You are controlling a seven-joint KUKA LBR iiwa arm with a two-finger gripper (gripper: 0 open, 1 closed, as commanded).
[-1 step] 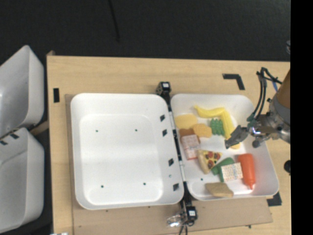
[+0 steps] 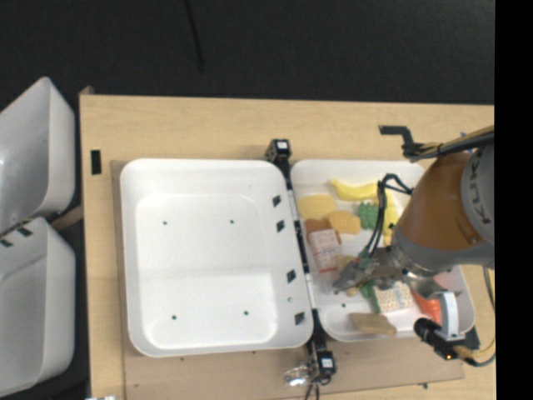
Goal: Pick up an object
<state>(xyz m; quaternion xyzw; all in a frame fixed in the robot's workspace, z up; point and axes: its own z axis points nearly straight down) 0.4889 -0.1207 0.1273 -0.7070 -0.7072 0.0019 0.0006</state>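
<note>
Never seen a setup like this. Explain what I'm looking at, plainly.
One camera looks down at a slant on a wooden bench. Two shallow white bins sit side by side: the left bin and the right bin. The grey and orange shape on the right is a robot arm; its gripper is low over the right bin's clutter. That clutter includes a banana, yellow blocks, a green piece and a tan block. Whether the gripper holds anything is too unclear to tell.

Glossy white plastic bins (image 2: 200,257) (smooth) on a matt, pale wooden bench (image 2: 208,127).
</note>
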